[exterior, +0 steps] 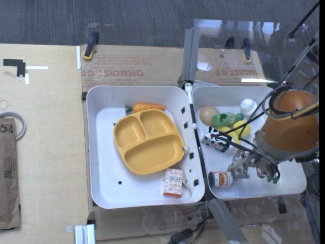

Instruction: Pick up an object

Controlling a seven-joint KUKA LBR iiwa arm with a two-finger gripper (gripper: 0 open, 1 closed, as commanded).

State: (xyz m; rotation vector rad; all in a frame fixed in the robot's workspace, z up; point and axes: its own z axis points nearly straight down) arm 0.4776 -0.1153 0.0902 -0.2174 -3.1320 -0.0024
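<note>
Camera view showed two white bins: the left bin held one yellow divided plate, one carrot and one small carton. Beside one small can in the right bin, the gripper hovered, its grasp impossible to judge.
</note>
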